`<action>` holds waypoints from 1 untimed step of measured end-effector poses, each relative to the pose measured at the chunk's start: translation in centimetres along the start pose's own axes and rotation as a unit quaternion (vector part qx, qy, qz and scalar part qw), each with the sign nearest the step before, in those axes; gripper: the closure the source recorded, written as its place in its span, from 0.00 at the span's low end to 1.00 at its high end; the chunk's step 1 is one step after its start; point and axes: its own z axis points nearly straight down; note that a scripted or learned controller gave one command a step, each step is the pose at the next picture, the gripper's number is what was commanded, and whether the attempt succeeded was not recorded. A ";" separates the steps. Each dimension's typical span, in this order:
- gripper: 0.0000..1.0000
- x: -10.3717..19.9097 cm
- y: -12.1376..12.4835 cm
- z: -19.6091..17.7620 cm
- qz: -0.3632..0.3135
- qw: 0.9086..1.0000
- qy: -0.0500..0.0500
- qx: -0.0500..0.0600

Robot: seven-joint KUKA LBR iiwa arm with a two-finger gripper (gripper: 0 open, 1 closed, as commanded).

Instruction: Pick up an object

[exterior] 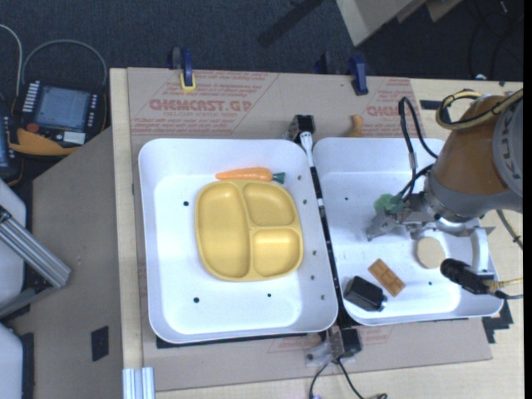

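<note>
Here: end effector (397, 223) low in right bin (357, 248), beside green object (386, 202); grip state cannot be told.

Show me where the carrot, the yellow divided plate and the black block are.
carrot (243, 174), camera view, middle of its orange body.
yellow divided plate (221, 227), camera view, floor of its long left compartment.
black block (364, 293), camera view, its top face.

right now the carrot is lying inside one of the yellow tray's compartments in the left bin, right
Not quite. The carrot is in the left bin, but it lies on the bin floor just beyond the far edge of the yellow tray, not inside a compartment. The camera view shows all three compartments with nothing in them.
</note>
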 end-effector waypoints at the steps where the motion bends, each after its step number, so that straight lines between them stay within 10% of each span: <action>1: 1.00 0.0 0.2 -1.4 0.000 1.000 -0.001 -0.004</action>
